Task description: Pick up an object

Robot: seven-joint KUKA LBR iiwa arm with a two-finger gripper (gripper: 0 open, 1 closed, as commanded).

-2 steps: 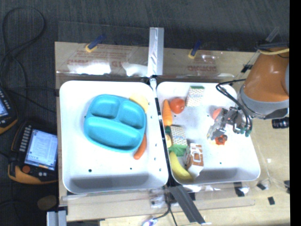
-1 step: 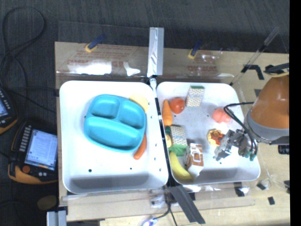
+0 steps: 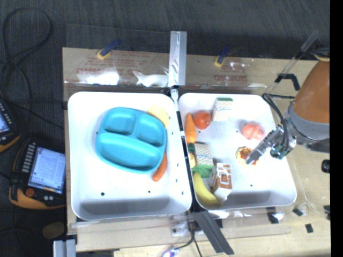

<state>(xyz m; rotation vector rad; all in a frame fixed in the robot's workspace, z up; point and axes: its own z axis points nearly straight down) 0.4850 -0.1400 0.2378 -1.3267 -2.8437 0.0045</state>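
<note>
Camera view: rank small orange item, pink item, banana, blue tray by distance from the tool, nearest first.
Tool sits over the right bin's right side.
1. Small orange item, right at the tool's tip, on its left.
2. Pink item, just above the tool in the view, same bin.
3. Banana, right bin's lower left corner.
4. Blue tray, middle of the left bin.
</note>
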